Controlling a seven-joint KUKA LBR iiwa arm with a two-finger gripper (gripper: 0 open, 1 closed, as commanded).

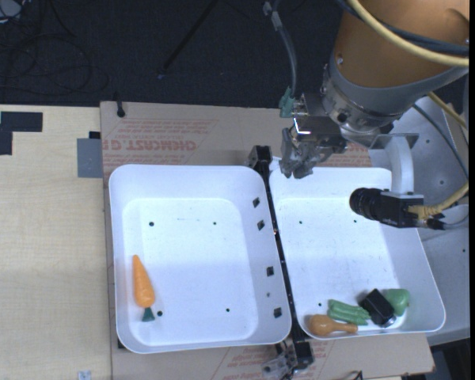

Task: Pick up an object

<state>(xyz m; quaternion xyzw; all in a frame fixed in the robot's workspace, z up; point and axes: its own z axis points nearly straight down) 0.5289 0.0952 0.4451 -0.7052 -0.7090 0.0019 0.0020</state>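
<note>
So the gripper hangs over the back rim of the right bin, close to the divider between the two bins, and honestly the view doesn't let anyone tell whether it's apart or together. Nothing looks to be in it.

Pickable stuff is all well away from it. The left bin has one toy carrot lying flat near the front-left wall, green stub pointing toward the front. The right bin's front edge has a little pile: a tan pear-shaped piece, a green pea pod, a black block and a green lump, all touching or overlapping.

Judging by looks, these are light plastic play-food pieces, stiff and kind of smooth, so probably a bit slippery but not fragile. The carrot seems the easy target: it sits alone with free floor around it, though fairly near the wall. Best bet is pinching across its fat orange middle, fingers on either side of the long axis, not the tapered tip where it could squirt out. The pile is riskier, since closing on one piece would likely shove its neighbours, and the rim crowds it.
</note>
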